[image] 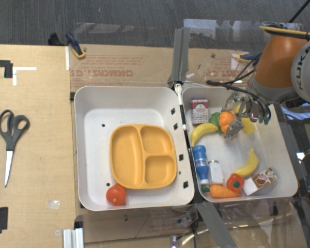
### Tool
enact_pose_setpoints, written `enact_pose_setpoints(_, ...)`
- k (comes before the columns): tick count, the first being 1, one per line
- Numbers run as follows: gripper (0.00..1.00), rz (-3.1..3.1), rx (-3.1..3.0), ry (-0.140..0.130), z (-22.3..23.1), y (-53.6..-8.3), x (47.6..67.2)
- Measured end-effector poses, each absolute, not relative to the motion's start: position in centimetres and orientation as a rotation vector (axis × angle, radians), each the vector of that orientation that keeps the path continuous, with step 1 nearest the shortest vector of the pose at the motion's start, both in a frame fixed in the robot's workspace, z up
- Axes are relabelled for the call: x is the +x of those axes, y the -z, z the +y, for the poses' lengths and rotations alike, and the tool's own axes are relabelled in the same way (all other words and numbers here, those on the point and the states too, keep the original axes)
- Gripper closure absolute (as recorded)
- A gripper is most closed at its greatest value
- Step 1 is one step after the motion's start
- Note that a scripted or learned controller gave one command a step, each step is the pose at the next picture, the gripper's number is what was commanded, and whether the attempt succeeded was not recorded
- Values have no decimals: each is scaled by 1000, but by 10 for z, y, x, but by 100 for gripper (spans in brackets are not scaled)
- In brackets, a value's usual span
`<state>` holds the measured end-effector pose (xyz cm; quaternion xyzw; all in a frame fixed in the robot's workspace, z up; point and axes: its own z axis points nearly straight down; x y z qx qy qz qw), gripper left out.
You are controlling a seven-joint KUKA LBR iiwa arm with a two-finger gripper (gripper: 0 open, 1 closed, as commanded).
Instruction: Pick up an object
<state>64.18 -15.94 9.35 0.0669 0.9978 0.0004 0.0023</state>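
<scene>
The right bin [279,138] holds several toy foods. My gripper [241,120] hangs low over its far middle, right beside an orange fruit [225,121] and a green piece [215,119]; a yellow item [248,127] lies just under its right side. I cannot see anything held in the gripper. Nearby lie a yellow banana [203,132] and a small red and white box [200,111]. Toward the front sit a blue bottle [199,159], a white bottle [215,171], a second banana [248,164], a red fruit [235,182], a carrot [223,191] and a snack box [261,180].
The left bin [88,138] holds a yellow divided plate [143,155] and a red tomato [116,195] at its front. Scissors [10,136] lie on the wooden bench far left. A metal divider [180,61] rises between the bins at the back.
</scene>
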Motion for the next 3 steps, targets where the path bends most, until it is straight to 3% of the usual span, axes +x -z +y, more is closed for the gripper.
enact_pose_setpoints(1, 100, 3123, 207, 3, -160, -105, 644)
enact_pose_setpoints(2, 100, 3096, 477, -1, -110, -96, 655)
enact_pose_setpoints(3, 100, 3091, 535, -1, -30, -256, 629)
